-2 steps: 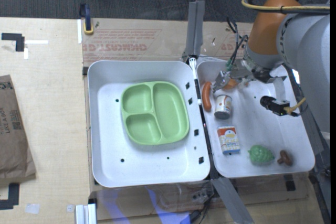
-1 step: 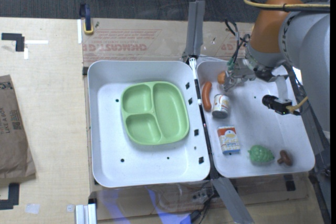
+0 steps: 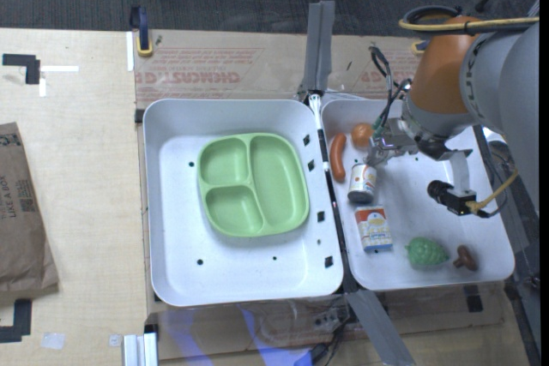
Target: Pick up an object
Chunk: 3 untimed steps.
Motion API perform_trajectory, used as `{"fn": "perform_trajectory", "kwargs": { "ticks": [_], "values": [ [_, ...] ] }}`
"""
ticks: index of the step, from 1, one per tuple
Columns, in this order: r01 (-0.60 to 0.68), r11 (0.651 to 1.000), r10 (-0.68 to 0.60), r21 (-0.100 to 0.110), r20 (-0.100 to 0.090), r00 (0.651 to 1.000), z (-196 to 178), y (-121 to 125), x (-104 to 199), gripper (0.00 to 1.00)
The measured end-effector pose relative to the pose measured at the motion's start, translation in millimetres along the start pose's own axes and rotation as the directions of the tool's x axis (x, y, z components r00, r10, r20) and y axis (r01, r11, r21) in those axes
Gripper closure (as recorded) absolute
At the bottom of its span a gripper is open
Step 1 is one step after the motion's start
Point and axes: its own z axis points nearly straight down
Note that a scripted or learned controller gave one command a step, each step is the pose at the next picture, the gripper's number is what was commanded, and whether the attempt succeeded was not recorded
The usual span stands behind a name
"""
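Claw (image 3: 383,152) hangs low in the right bin (image 3: 403,210), just up and to the right of a small can (image 3: 363,183) with a pale label. From where I stand I cannot tell whether it is spread or pressed together, and nothing I can see is gripped in it. The can lies near the bin's left wall, close to the claw, though I cannot say whether they touch. Above the claw the arm (image 3: 446,81) comes in from the right, with its orange band up and to the right of the can and the grey casing beyond that. Just left of the can and a little higher, an orange-red sausage (image 3: 338,157) lies along the wall. Straight above the can, near the claw, sits a small orange ball (image 3: 362,133). Just below the can lies a little box (image 3: 374,229) with red and blue print. Well down and to the right of the can sits a knobbly green lump (image 3: 426,253), and a small brown piece (image 3: 465,257) lies further right again. Left of the can, over the wall, the left bin (image 3: 171,227) holds a green divided tray (image 3: 254,183). Far left of the can, a brown paper bag (image 3: 21,210) lies on the pale bench (image 3: 77,141).
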Motion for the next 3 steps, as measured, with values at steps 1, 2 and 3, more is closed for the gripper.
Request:
{"fn": "perform_trajectory", "kwargs": {
  "ticks": [1, 2, 3],
  "values": [
    [0.000, 1.000, 0.000, -0.001, 0.000, 1.000, 0, 0, 0, 0.00],
    [-0.101, 0.995, 0.101, -0.001, 0.001, 0.995, -100, -8, 36, 0.00],
    [-0.121, 0.993, 0.121, -0.004, 0.000, 0.993, -3, -129, 1, 0.00]
  ]
}}
